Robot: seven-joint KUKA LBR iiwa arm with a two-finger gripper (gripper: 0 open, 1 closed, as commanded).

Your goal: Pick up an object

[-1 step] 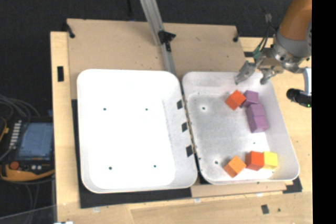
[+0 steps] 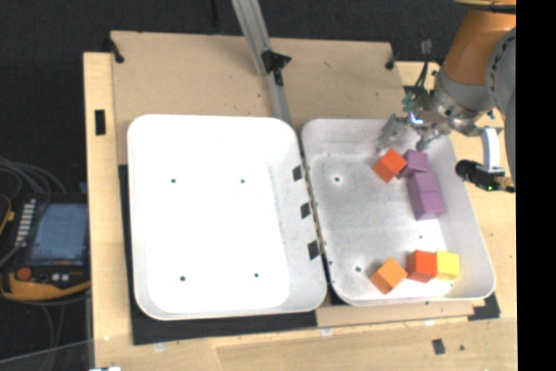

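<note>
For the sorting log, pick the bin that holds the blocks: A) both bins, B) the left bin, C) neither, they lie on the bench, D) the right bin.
D: the orange block, purple blocks, and the orange, red and yellow blocks by the near edge all lie in the right bin.

Two white bins (image 2: 217, 213) sit on a tan table (image 2: 200, 74). The right bin (image 2: 365, 213) holds orange cubes (image 2: 390, 164), purple blocks (image 2: 425, 189), a red-orange cube (image 2: 422, 264) and a yellow cube (image 2: 447, 263). The arm (image 2: 473, 48) is grey with an orange band.
</note>
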